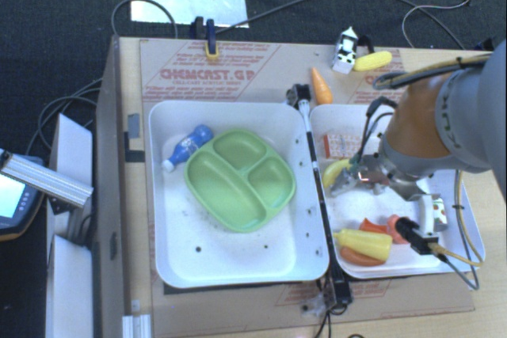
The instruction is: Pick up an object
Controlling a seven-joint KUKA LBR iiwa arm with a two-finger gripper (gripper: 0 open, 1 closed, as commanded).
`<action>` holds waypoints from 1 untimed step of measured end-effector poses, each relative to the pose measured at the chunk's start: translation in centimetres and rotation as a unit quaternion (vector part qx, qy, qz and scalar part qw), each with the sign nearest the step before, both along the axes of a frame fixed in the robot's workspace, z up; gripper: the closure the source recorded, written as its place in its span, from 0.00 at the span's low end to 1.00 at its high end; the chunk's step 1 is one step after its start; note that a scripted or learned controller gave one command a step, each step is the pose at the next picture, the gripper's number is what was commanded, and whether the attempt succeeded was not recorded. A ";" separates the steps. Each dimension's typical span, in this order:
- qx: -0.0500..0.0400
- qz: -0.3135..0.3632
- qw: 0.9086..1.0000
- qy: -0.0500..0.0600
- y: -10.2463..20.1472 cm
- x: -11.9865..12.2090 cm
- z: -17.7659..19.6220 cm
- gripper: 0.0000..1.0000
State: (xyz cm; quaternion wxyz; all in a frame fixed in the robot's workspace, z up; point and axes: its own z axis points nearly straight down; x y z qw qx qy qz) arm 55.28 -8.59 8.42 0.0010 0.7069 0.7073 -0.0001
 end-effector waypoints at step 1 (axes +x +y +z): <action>0.000 0.001 1.000 -0.001 -2.6 6.9 0.1 0.00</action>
